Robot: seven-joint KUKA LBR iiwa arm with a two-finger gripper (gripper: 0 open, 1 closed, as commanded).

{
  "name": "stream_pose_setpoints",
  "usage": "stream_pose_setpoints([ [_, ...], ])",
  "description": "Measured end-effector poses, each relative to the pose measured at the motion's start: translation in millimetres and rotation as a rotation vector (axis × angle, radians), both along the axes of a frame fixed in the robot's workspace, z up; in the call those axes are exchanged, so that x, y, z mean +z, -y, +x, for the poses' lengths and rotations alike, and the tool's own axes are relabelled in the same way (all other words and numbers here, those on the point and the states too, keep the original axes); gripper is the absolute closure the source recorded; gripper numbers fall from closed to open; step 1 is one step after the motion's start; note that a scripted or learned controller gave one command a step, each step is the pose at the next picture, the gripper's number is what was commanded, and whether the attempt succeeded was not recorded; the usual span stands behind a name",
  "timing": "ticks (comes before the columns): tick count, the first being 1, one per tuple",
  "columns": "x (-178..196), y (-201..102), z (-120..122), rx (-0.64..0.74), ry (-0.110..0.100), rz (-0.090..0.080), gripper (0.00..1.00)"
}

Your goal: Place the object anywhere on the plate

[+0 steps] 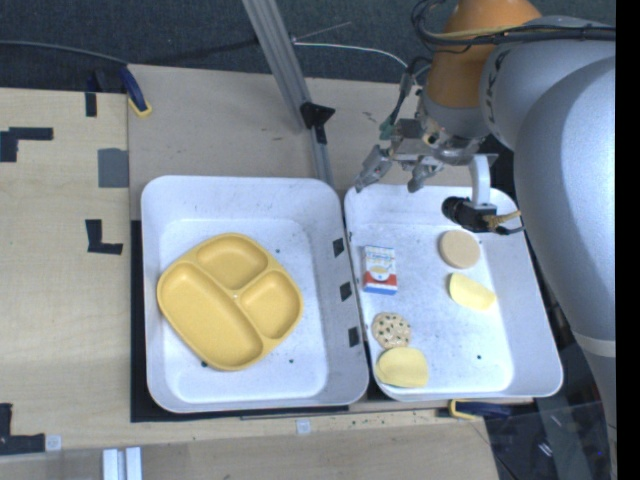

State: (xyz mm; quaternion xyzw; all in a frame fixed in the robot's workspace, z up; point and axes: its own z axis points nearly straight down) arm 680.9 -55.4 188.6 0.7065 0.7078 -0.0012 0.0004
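Pale wooden bench point(200, 118) boards are carrying two shallow white bins, and the job is sitting at its very start. The plate point(200, 308), a glossy yellow moulded-plastic dish with three rounded compartments, is lying bare in the left bin point(160, 208). Nothing is resting on it yet.

Every candidate piece is waiting across the bin walls from the plate, in the right bin point(520, 358). The small carton point(379, 269), a flat-sided box printed in white, blue and red, is lying closest to the plate. A knobbly chocolate-chip cookie point(391, 327) is sitting just below the carton, on the plate's far side, with a smooth pale-yellow disc point(402, 366) touching or almost touching it. A matt tan disc point(460, 249) and a rounded yellow wedge point(471, 292) are lying farthest from the plate.

The gripper point(387, 184) is hanging up and away from the plate, over the right bin's back rim, its two thin metal fingers spread wide and gripping nothing. Which piece is meant I cannot tell, though the carton looks likeliest, lying nearest the claw. Picking, carrying and setting down are all remaining.
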Motion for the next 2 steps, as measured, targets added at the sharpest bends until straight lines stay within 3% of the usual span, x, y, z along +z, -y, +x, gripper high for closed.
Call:
stream_pose_setpoints([
  [1,65.7,-48.4,-95.2,0.003,0.003,0.004,0.0],
  [2,71.7,-47.3,-94.0,0.002,-0.001,0.004,1.0],
])
